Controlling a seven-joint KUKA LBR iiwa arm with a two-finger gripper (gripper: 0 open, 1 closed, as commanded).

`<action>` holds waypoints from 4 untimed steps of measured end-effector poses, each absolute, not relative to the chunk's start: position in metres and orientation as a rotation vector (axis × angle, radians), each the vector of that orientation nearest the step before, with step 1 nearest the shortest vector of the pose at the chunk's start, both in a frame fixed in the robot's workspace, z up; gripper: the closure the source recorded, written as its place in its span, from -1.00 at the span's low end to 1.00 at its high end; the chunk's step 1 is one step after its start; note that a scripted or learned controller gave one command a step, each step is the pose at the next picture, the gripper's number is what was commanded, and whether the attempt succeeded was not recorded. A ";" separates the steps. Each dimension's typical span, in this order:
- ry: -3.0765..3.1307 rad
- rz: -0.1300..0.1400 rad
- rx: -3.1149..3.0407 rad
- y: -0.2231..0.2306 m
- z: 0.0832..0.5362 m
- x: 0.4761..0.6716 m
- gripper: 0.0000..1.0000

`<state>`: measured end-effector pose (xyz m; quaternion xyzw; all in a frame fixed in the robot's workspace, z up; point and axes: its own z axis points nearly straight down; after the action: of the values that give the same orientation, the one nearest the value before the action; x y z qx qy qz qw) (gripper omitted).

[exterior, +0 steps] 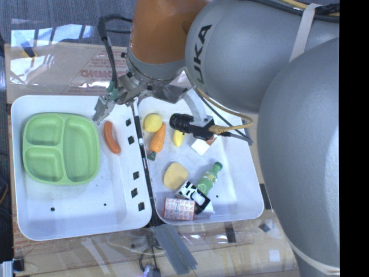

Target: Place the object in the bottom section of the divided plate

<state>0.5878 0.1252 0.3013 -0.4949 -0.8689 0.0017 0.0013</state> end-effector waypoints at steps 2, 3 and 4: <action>-2.728 0.005 -1.554 0.125 0.301 0.588 -1.00; -2.728 0.005 -1.554 0.125 0.301 0.588 -1.00; -2.728 0.005 -1.554 0.125 0.301 0.588 -1.00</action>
<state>0.5878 0.1251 0.3013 -0.4950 -0.8689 0.0017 0.0013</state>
